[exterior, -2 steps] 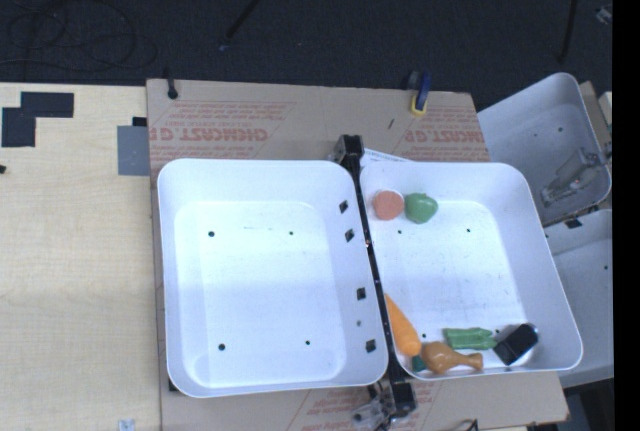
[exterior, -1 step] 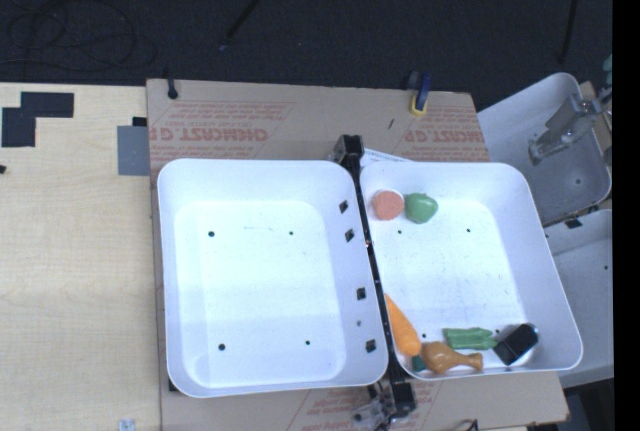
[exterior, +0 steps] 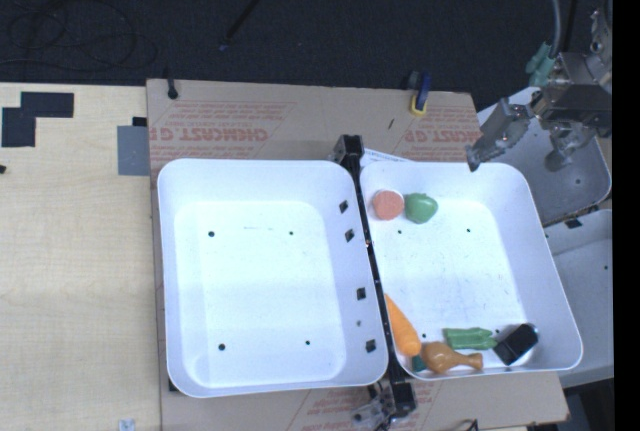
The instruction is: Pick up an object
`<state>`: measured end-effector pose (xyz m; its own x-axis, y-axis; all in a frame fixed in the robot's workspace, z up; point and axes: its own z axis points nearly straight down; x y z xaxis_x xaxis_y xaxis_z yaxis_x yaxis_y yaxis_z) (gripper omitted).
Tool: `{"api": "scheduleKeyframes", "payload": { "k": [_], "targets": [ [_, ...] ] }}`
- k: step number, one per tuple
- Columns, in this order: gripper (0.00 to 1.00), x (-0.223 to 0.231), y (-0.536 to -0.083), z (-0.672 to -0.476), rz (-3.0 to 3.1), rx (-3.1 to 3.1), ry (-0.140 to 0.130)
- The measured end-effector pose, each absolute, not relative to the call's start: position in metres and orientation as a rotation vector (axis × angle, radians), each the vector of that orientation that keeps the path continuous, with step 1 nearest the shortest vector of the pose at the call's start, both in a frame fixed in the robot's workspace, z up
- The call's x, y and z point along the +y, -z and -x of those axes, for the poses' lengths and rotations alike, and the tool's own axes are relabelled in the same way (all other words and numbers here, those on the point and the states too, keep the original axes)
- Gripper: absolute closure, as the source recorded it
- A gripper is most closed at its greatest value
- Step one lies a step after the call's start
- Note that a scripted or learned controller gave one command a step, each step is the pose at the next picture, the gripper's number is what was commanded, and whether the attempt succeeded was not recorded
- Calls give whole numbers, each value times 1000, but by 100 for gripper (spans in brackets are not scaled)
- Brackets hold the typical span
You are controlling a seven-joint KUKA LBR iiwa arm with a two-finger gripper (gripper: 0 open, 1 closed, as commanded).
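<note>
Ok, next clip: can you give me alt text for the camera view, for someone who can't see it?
Two shallow white plastic bins sit side by side on a bench; the right one holds a pink ball, green round toy, orange carrot, green bean-like piece, brown drumstick-shaped toy and black block. The arm's claw hangs above that bin's far right corner.
</note>
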<state>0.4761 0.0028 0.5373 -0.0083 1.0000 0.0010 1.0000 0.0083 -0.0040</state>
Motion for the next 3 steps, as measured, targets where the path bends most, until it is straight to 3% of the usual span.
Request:
{"api": "scheduleKeyframes", "payload": {
  "k": [2,3],
  "targets": [
    [0,73,-537,-476,2216,-2223,-4],
    [0,153,-537,-475,2210,-2228,-5]
  ]
}}
